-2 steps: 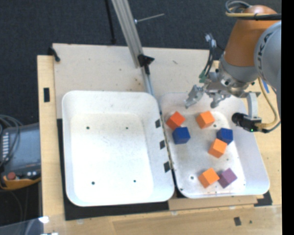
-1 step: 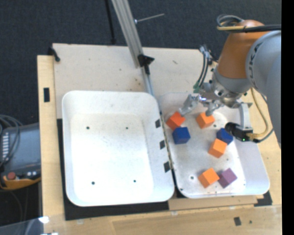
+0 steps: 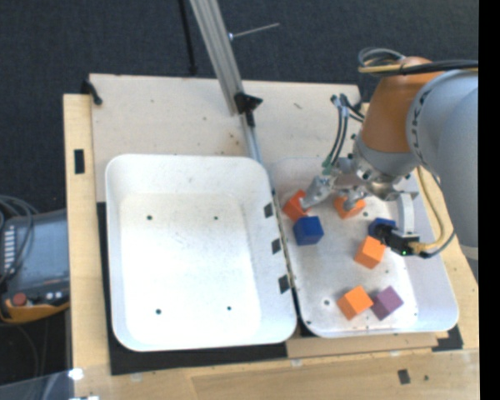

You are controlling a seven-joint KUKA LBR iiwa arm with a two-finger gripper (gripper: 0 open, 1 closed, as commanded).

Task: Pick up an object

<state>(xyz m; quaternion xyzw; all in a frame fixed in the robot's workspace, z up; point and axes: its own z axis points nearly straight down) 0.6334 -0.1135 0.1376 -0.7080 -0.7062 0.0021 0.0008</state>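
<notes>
My gripper (image 3: 332, 192) hangs over the far end of the right bin (image 3: 437, 307), one block (image 3: 294, 205) just left of it and another (image 3: 348, 206) just right. A third block (image 3: 308, 230) lies touching the first on its near side. Nearer still, two blocks (image 3: 357, 302) (image 3: 387, 302) sit side by side. The left bin (image 3: 125, 182) lies alongside.

a robot lab: bench (image 3: 150, 115) with white bins (image 3: 192, 248), cabling.
</notes>
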